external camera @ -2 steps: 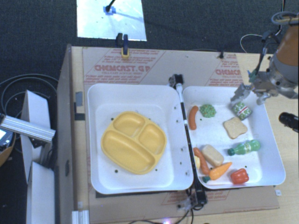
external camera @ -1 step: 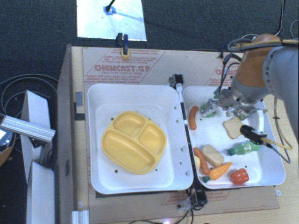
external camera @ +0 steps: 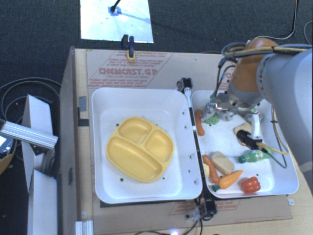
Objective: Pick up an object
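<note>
The right bin (external camera: 281, 173) is crowded. Along its left wall lies a thin orange-red stick (external camera: 198, 123), and just beside it sits a green leafy piece (external camera: 212, 118). In the middle of this bin is a pale rounded piece (external camera: 241, 129), partly hidden. Nearer to the front lie a green bottle (external camera: 254, 156) on its side, a beige block (external camera: 222, 162), a carrot (external camera: 229, 179) and a red pepper (external camera: 250, 184); a second, smaller carrot (external camera: 210, 163) lies against the left wall, touching the beige block. The left bin (external camera: 112, 182) holds one yellow divided plate (external camera: 140, 149). Both bins stand on the counter (external camera: 146, 65), which is covered with printed cardboard.

The arm (external camera: 288, 82) comes in from the right and bends down over the back part of the right bin, with its orange band (external camera: 253, 65) turned to the camera. The claw (external camera: 221, 106) hangs over the back left corner of this bin, just above the green leafy piece and near the orange-red stick. I cannot tell whether the claw is open or closed, and nothing is seen held in it. The wrist covers a part of the bin floor behind the claw.
</note>
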You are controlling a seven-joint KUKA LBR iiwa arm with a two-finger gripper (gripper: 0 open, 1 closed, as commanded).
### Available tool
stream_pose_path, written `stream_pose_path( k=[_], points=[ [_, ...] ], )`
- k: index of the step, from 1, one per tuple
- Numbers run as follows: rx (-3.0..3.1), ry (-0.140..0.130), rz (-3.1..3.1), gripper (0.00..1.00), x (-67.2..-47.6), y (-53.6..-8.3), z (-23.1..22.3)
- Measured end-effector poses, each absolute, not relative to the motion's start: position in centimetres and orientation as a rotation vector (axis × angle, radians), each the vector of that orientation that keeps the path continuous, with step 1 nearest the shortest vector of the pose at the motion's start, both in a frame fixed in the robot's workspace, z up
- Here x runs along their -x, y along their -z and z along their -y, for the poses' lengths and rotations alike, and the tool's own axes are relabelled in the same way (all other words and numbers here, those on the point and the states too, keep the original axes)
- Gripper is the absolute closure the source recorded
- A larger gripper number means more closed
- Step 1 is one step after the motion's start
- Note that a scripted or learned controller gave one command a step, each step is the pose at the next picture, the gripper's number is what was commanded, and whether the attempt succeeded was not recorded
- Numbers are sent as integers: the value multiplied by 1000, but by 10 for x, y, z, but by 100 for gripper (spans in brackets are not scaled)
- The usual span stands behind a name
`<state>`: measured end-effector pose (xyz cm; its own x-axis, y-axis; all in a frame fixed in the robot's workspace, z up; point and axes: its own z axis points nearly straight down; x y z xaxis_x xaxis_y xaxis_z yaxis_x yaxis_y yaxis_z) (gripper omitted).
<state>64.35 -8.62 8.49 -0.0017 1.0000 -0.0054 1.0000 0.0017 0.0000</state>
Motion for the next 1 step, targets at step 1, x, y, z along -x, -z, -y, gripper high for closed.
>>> stream_pose_path(
  k=[1],
  points=[
    [-2214, -3, -2224, 100, -645, -96, 83]
  ],
)
